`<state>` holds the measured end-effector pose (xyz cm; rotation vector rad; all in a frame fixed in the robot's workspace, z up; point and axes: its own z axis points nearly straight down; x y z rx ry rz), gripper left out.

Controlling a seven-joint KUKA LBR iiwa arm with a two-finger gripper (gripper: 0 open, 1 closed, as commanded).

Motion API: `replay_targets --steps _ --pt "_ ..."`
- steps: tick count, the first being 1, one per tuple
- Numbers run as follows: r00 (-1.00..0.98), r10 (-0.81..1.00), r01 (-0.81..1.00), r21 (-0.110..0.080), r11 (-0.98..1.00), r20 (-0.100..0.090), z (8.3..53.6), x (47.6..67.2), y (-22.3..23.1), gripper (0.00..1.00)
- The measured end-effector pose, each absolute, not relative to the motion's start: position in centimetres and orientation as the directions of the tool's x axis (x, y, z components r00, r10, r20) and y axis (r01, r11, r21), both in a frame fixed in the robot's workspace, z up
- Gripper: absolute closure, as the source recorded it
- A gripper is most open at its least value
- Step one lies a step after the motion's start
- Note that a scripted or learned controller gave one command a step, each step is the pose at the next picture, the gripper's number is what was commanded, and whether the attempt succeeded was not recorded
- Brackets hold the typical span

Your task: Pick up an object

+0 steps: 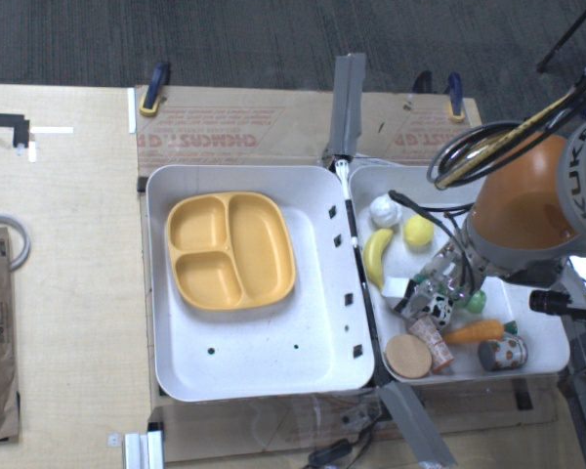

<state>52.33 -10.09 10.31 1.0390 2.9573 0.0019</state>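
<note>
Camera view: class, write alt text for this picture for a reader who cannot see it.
A grey and orange robot arm lowers its gripper into the right bin among a banana, lemon, carrot and other small items. The left bin holds a yellow divided plate.

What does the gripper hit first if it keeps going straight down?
Probably the black-and-white toy right under the gripper in the right bin, beside the carrot. Depth is unclear from this slanted view.
</note>
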Motion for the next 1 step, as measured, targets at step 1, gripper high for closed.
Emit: replay_targets --steps 1 --pt "-0.717 0.697 0.697 0.001 0.717 -0.002 20.24 59.63 -5.69 1.0"
